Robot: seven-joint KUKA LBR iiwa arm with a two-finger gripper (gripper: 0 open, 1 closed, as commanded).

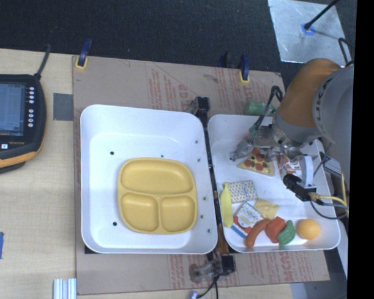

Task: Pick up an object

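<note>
The right bin holds several toy foods. A pizza slice lies near its middle back. In front of it are a cracker, a yellow banana, a cheese wedge, a white packet, a sausage, a red pepper, a green piece and an orange. My gripper hangs low in the right bin, just above the back edge of the pizza slice. The arm's wrist hides the bin's back right part.
The left bin holds a yellow compartment tray. A control pendant lies at the far left of the bench. Clamps sit between the bins at the back and at the front. A cable loops over the right bin's rim.
</note>
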